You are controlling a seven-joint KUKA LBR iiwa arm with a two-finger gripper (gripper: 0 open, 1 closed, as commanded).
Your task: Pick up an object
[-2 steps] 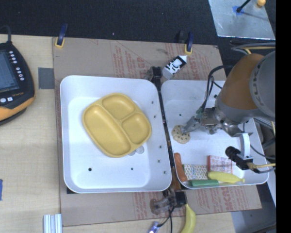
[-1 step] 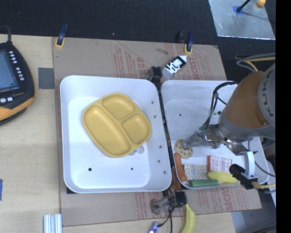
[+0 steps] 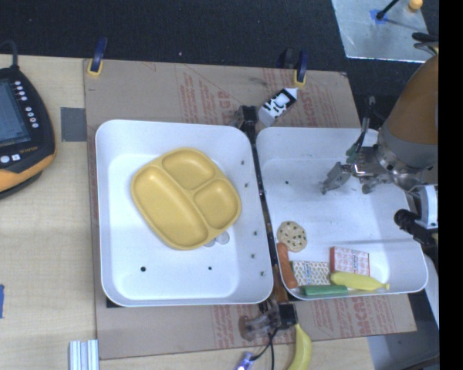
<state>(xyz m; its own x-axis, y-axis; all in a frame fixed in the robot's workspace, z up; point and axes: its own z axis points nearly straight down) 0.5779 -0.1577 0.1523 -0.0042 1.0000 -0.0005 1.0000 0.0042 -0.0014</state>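
pale wooden bench carries a sheet of brown cardboard (image 3: 216, 91), and on that we see two shallow white bins side by side, with dark floor beyond the far edge.

we start at the gripper (image 3: 333, 179), which hangs over the right bin (image 3: 324, 141) near its middle. its two fingers (image 3: 329, 182) look spread a little apart, with only white bin floor between them, and they clamp on nothing. behind them the grey wrist runs to the right into the arm (image 3: 413, 122), whose orange band fills the upper right of the view.

outward from the fingers, we find the objects gathered along the near edge of the right bin, well apart from the gripper. a round spotted cookie (image 3: 292, 236) lies near the bin's left wall. just below it an orange carrot-like stick (image 3: 285, 264) lies along that wall. beside it sits a small patterned card (image 3: 311, 270), then a green marker (image 3: 324, 290), a yellow banana-shaped piece (image 3: 359, 282) and a red and white box (image 3: 349, 261) touching or overlapping one another.

in the left bin (image 3: 116, 206) we see a yellow divided plate (image 3: 185, 196), tilted on the diagonal, taking up most of the middle.

farther out, a black and white tag (image 3: 278, 105) lies on the cardboard between the bins' far corners, a handheld control pendant (image 3: 11, 133) rests at the left, and a yellow banana (image 3: 299, 349) lies at the near edge.
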